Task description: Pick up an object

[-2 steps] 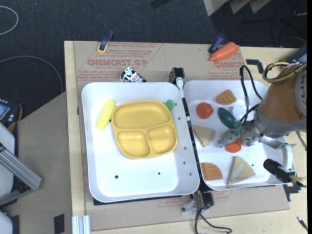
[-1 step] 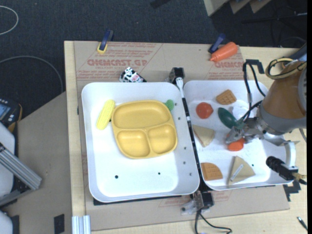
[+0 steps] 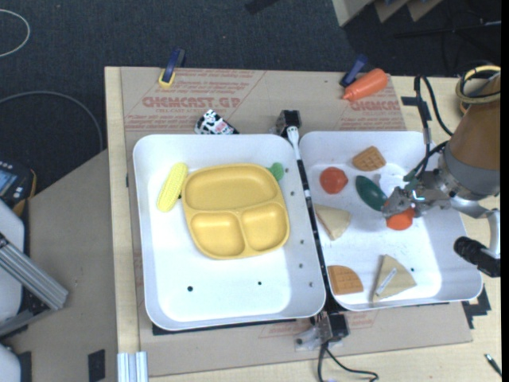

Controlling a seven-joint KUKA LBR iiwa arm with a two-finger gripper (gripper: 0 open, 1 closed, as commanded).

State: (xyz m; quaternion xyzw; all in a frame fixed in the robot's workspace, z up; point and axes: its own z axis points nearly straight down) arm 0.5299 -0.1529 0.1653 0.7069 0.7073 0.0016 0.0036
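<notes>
My gripper [image 3: 402,203] hangs low over the right bin [image 3: 445,289], near its right-hand middle. A small red-orange round piece [image 3: 400,221] lies directly under its tip, partly hidden by it. Just left of the gripper lies a dark green vegetable [image 3: 368,191], and a red tomato [image 3: 334,180] is further left. Also in this bin are a tan cracker [image 3: 369,159], a pale wedge [image 3: 332,221], a round waffle [image 3: 345,279] and a sandwich triangle [image 3: 392,277].
The left bin [image 3: 159,277] holds a yellow compartment tray [image 3: 235,209], a corn cob [image 3: 172,186] and a small green piece [image 3: 277,170]. An orange carrot toy [image 3: 366,84], a yellow clip [image 3: 168,76] and a black-and-white toy [image 3: 215,123] lie on the cardboard behind the bins.
</notes>
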